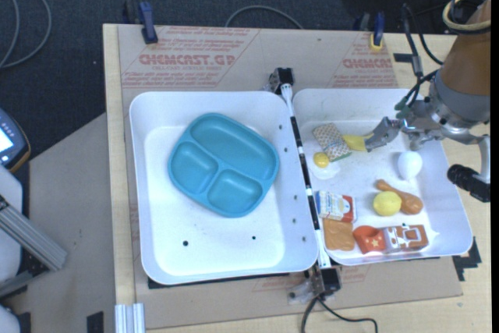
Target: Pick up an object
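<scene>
On the tabletop (pixel 234 51), from biggest to smallest:
Left bin (pixel 156 246): holds a blue divided plate (pixel 224 164), tilted a little, near the middle.
Right bin (pixel 452 238): holds the small items and sits against the left bin.
Arm (pixel 468 66): reaches in over the right bin's upper right corner.
Jaws (pixel 390 132): low over the bin's upper part; whether they are open or closed cannot be told.
Checkered packet (pixel 330 139): just left of the jaws, with a yellow piece (pixel 355 143) between them.
Box (pixel 405 238): orange and white, at the lower edge.
Carton (pixel 335 206): near the dividing wall.
Egg (pixel 409 164): white, below the jaws.
Lemon (pixel 387 203): beside a brown drumstick (pixel 401 195).
</scene>
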`<control>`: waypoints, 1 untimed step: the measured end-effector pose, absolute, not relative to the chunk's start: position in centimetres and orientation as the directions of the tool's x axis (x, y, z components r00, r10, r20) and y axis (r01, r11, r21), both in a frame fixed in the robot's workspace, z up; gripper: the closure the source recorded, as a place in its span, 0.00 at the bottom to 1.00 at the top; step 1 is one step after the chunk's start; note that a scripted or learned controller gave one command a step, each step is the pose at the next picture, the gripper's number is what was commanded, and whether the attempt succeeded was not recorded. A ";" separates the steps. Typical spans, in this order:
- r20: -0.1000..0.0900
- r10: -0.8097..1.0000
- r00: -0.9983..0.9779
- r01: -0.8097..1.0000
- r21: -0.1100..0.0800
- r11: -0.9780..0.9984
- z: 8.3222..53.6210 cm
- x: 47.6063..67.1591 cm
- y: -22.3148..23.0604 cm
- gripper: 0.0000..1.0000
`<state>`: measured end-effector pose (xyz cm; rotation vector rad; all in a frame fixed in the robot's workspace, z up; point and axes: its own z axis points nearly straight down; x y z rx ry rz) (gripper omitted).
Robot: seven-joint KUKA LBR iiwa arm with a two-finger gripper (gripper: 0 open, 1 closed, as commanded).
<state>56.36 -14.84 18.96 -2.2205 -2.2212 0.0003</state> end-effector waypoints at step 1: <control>0.004 1.000 0.004 1.000 -0.008 -0.004 8.0 48.7 -18.0 0.00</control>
